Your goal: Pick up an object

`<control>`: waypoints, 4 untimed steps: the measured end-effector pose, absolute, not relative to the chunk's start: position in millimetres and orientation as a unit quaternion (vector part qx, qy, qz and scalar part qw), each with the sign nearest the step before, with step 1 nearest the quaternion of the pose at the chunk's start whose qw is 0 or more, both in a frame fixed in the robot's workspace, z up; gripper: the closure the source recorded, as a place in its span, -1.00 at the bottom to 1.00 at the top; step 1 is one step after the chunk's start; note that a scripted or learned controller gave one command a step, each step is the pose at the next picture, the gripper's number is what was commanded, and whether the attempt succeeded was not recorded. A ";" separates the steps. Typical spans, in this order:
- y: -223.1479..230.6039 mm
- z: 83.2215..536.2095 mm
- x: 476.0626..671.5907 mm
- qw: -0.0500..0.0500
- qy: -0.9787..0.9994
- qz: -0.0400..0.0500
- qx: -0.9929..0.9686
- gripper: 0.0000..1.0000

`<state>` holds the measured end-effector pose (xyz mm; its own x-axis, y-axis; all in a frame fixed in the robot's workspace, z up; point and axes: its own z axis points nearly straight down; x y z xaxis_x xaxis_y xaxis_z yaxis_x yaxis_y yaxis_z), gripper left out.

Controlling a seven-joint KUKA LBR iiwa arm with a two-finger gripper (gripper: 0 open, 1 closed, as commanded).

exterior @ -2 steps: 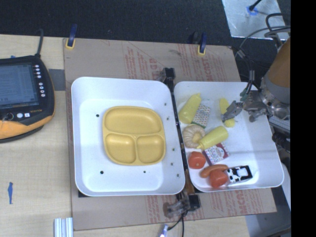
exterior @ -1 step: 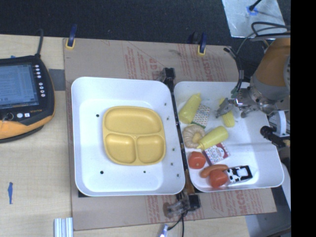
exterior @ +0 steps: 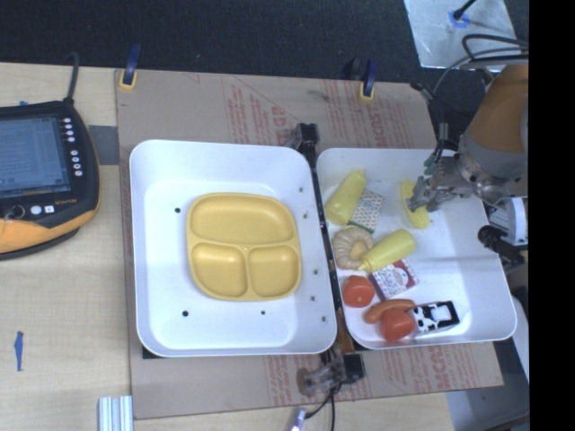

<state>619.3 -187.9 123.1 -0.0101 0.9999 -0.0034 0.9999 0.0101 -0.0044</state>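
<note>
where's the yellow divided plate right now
The yellow divided plate lies in the middle of the left white bin, across the divider from the toy food in the right bin.

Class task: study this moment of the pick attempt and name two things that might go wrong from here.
1. The gripper sits over a small yellow piece near the right bin's far side; so small a target may slip out.
2. The yellow bottles, bread roll and tomatoes lie crowded, so a grasp there may nudge neighbours.
</note>
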 end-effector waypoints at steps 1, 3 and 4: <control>-148.3 129.3 635.3 0.000 -0.710 0.002 -0.705 1.00; -84.4 191.9 573.9 0.001 -0.710 0.002 -0.705 -1.00; -125.5 91.1 560.9 0.001 -0.709 0.003 -0.705 -1.00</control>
<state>560.9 -125.5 91.1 -0.0055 1.0000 -0.0015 1.0000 0.0055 -0.0057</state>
